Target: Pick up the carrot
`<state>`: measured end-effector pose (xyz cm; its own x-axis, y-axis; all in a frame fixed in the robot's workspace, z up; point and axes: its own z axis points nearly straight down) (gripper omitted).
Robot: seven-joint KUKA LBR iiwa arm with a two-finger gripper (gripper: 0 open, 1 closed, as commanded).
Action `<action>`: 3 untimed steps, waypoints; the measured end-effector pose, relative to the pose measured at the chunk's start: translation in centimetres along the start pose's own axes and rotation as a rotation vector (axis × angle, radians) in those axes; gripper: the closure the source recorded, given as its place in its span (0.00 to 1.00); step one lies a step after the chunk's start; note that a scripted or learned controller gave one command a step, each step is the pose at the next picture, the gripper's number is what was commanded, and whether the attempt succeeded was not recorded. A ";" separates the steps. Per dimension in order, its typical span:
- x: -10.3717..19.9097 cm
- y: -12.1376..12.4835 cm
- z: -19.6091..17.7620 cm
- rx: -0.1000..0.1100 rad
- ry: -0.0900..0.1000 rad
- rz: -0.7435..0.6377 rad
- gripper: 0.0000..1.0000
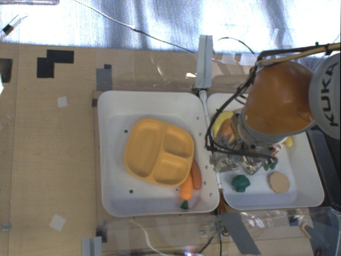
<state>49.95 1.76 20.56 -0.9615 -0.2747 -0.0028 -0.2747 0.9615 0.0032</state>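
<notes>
The carrot [186, 188], orange with a green stub at its near end, lies in the left bin [106, 159] just off the near right corner of the yellow divided plate [159, 151]. A reddish sausage [196, 175] lies against the carrot's right side. My gripper [242, 161] hangs over the right bin [309, 196], close to the divider between the bins, to the right of the carrot and apart from it. The orange wrist [277, 103] hides most of it from above.
The right bin holds a green broccoli piece [241, 182], a round tan disc [279, 182], a yellow banana-like item [220, 119] and a small yellow piece [288, 141]. Cables loop around the wrist. A grey post [203, 63] stands behind the bins' divider.
</notes>
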 end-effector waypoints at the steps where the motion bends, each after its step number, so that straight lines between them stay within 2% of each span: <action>1: 0.6 -9.6 -7.2 0.010 -0.008 -0.268 1.00; 2: 0.5 -9.4 -7.1 0.008 -0.007 -0.271 0.00; 3: 0.3 -9.4 -8.4 0.012 -0.018 -0.272 1.00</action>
<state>52.27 -7.37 28.90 -0.8524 -0.5225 -0.0193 -0.5224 0.8526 -0.0119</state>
